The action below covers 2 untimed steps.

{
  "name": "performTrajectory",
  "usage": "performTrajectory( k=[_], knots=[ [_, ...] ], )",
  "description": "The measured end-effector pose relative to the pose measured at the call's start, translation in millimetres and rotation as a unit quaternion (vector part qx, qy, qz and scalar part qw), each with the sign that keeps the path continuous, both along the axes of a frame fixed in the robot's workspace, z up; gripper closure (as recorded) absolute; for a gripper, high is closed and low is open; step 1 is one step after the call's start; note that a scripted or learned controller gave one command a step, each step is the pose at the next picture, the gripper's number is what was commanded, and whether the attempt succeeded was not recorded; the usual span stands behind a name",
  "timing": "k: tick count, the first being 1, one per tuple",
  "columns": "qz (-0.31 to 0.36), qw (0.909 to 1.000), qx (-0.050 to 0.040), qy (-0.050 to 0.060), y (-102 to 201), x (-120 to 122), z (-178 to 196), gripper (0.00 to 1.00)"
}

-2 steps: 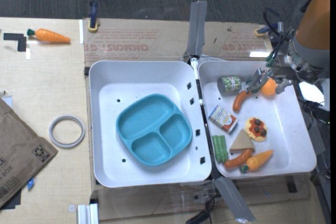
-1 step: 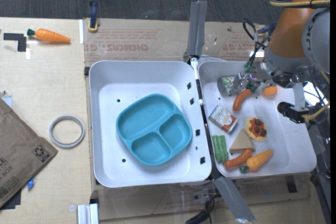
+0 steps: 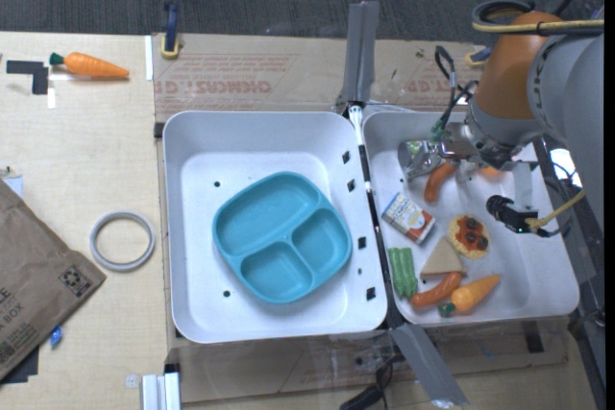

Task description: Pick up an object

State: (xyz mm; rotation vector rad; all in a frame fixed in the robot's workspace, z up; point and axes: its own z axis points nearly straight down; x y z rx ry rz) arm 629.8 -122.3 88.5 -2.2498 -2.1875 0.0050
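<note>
Gripper (image 3: 444, 158) sits low in the upper part of the right bin (image 3: 548, 298), at frame right, with the grey arm and its orange band (image 3: 507, 72) slanting in above it. A small red-orange sausage (image 3: 437, 181) lies right at the metal tip, slanting down-left from it. Whether the tool has closed on it or merely rests against it I cannot tell; the wrist and its cables cover that spot. No object is plainly lifted, so I judge the pick not yet made.

Other candidates in the same bin, all loose on the floor:
- juice box (image 3: 407, 217), just below the sausage, tilted.
- green item (image 3: 403, 271) at lower left, near the bin wall.
- tan wedge (image 3: 443, 260), with a second sausage (image 3: 434, 291) and a carrot (image 3: 471, 294) touching or nearly touching beneath it.
- round toy pizza (image 3: 471, 235), mid-bin, right of the juice box.
- something green and white (image 3: 417, 151) just left of the tool, too small to name.

Left bin (image 3: 187, 235) holds a blue tray (image 3: 281, 236) with three compartments, lying flat at centre. Likely a drop site, though the task only asks for a pick.

On the bench, at frame left: another carrot (image 3: 91, 65) upper left, a tape ring (image 3: 122, 239) mid-left, a cardboard box (image 3: 34, 288) at lower left. All well apart from the arm.

Judgement: the lower cluster is crowded, so the sausage, lying apart near the top, is the sensible target.
</note>
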Motion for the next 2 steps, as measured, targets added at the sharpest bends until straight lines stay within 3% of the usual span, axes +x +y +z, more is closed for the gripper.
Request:
performTrajectory(
  k=[1, 2],
  knots=[
    [-0.002, 1.0, -0.0002, 0.002, -2, -1, 6, 1.0],
    [-0.124, 0.9922, -0.0017, 0.001, 48, 24, 99, 1.0]
  ],
)
